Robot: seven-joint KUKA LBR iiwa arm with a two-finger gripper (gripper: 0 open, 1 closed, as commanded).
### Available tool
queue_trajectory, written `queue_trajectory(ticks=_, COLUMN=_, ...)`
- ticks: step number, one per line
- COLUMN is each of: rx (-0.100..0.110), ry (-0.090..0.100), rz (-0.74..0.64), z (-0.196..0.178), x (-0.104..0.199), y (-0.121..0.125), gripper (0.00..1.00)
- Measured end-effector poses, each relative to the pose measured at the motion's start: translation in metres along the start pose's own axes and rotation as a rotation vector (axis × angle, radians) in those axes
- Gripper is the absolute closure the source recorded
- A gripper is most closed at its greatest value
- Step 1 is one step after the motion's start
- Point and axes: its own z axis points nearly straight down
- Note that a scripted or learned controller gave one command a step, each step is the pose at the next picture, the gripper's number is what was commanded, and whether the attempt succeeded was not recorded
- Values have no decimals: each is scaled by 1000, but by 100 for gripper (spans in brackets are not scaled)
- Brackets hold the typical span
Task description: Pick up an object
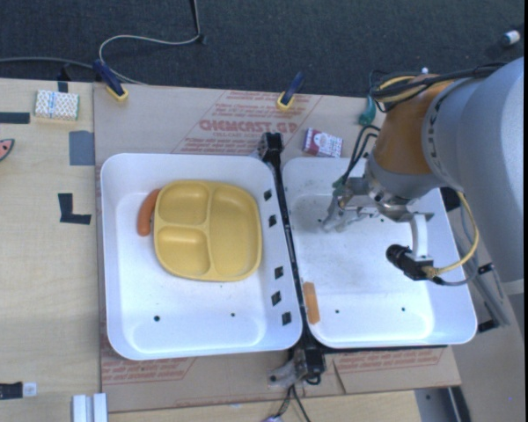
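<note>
My gripper (333,220) reaches down into the upper left part of the right bin (370,323), close to its floor, and I see no object at its tip. A small orange piece (311,302) lies against that bin's left wall near the front, well below the gripper. In the left bin (194,332) a yellow divided plate (208,229) lies flat. An orange sausage-shaped piece (145,213) is tucked against the plate's left rim.
A black clip strip (280,236) runs between the two bins. A small red and white packet (321,142) lies on the cardboard behind the right bin. Clamps (290,90) and a cable (150,40) sit at the cardboard's back edge. The arm's body covers the right bin's right side.
</note>
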Motion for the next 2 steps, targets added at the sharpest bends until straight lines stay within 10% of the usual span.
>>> queue_trajectory(ticks=1, rx=0, ry=0, rz=0, z=0, x=0, y=0, gripper=0)
queue_trajectory(ticks=2, rx=0, ry=1, rz=0, z=28, x=-3, y=40, gripper=0)
